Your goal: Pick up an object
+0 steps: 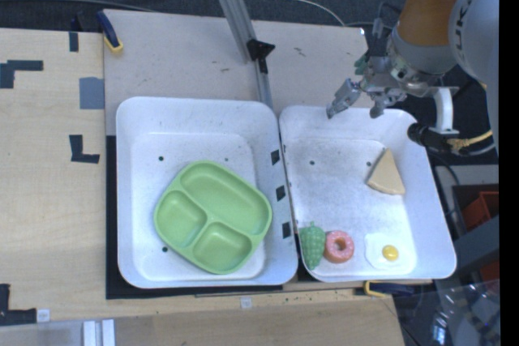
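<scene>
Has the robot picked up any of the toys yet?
Not yet. The pincer hangs open over the far edge of the right bin, with nothing between its fingers. The cheese wedge, green toy, pink donut and fried egg all lie in that bin, and the green plate lies in the left one. Choosing, grabbing and lifting are all left.

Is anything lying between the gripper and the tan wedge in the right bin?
Nothing visible does. The gripper hangs over the right bin's far rim, and only bare bin floor lies between it and the tan wedge. The other items sit along the near edge.
</scene>
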